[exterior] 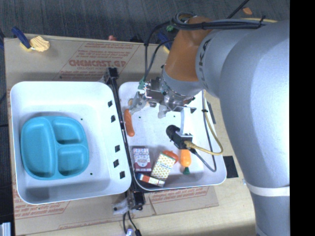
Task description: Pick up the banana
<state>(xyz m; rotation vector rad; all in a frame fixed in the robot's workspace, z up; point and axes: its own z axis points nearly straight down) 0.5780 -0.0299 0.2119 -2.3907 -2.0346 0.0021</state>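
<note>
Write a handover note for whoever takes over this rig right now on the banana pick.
End effector: over the far end of the right bin, near an orange stick-shaped item; grip state unclear.
Things: the right bin also holds a toy carrot and two small boxes; the left bin holds a blue divided tray. I cannot place the banana; the arm covers part of the right bin.
Done: no pick confirmed.
Left: locate the banana, grasp, lift.

You have a bench point(74, 58) covered in printed cardboard; two white bins point(64, 191) sit on it side by side, a small yellow-and-blue object point(34, 43) near its far-left corner.
</note>
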